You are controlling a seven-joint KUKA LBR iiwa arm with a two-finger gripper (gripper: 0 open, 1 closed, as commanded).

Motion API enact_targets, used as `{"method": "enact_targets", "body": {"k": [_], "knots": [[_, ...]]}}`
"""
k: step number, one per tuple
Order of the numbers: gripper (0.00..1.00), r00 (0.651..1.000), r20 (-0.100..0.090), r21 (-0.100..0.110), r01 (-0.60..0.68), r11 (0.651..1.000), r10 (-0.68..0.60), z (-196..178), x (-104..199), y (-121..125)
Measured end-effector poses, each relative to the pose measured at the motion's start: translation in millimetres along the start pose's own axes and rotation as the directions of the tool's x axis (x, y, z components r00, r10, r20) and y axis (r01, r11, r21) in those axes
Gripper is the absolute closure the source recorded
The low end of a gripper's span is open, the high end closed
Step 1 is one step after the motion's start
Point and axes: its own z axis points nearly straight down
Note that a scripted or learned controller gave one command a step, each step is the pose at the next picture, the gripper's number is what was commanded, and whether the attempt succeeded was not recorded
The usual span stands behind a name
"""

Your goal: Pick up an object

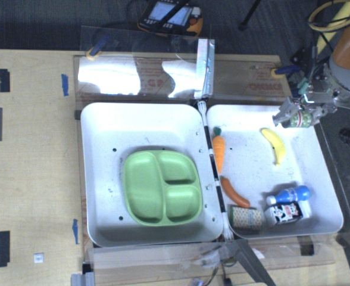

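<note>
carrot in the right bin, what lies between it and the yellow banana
Nothing: in the camera view, only bare white floor of the right bin separates the orange carrot, lying against the bin's left wall, from the curved yellow banana.

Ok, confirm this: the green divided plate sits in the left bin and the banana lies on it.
Wrong on the banana. The camera view shows the green divided plate in the left bin, but the banana lies in the right bin, near its far side.
</note>
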Motion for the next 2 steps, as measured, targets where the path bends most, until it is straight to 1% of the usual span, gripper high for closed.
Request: {"method": "enact_targets", "body": {"k": [1,2], "knots": [[0.00,0.987,0.002,-0.005,0.159,0.987,-0.159,149,-11,2],[0.00,0.972,0.009,-0.021,0.235,0.972,-0.235,151,-42,-17]]}}
